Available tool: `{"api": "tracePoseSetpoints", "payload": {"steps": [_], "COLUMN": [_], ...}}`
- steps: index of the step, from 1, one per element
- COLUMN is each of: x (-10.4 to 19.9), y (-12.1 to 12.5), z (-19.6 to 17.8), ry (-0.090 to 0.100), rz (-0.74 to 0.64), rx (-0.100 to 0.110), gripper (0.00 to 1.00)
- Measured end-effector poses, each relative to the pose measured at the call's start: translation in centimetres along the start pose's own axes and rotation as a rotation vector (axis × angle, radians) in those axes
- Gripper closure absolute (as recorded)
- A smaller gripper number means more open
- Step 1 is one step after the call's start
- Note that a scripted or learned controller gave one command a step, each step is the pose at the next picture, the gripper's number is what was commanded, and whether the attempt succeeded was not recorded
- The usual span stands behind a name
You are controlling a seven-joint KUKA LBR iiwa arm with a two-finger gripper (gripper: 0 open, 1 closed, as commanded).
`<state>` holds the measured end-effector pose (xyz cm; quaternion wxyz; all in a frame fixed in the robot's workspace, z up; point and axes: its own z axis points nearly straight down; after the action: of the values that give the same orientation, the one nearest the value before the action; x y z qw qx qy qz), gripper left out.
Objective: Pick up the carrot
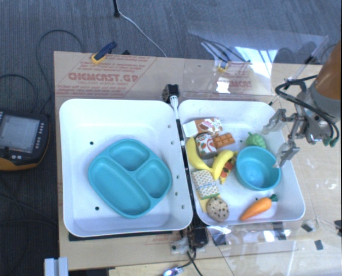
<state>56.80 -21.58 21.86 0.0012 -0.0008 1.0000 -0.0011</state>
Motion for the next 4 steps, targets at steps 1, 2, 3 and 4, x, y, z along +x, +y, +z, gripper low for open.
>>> {"api": "tracePoseSetpoints", "payload": {"steps": [1, 2, 3, 4], "x": [5.6, 6.8, 1.2, 6.3], "y": [4.3, -0.5, 9.2, 7.2], "z": [12.2, 12.4, 11.6, 12.5], "ry": [-0.007, -0.026, -0.003, -0.023], "rz": [-0.12, -0.376, -0.197, -0.282], "rx": [0.001, 0.007, -0.005, 0.005], "gripper": [0.0, 0.0, 0.0, 0.0]}}
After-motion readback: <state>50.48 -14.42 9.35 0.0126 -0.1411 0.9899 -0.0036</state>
